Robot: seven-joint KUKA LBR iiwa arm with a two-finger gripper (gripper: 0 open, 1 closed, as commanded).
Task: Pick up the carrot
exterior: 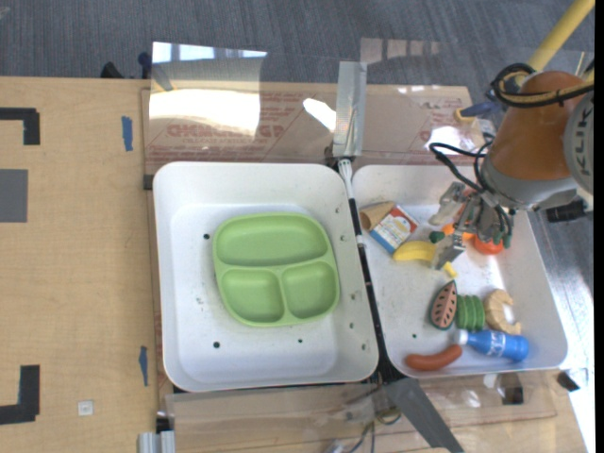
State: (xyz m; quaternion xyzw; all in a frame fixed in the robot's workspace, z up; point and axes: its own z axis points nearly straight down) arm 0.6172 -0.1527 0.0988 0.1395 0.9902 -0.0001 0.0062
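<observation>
The gripper (pixel 469 229) hangs low in the far part of the right bin (pixel 543 281), just over an orange piece that looks like the carrot (pixel 487 244), which lies on the bin floor beside the banana (pixel 416 251). Whether the gripper is clenched or released cannot be told. Judging by this, the lift is not yet done.

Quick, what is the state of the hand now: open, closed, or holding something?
Hand: low in the right bin over an orange item; open, closed or holding cannot be told.
</observation>
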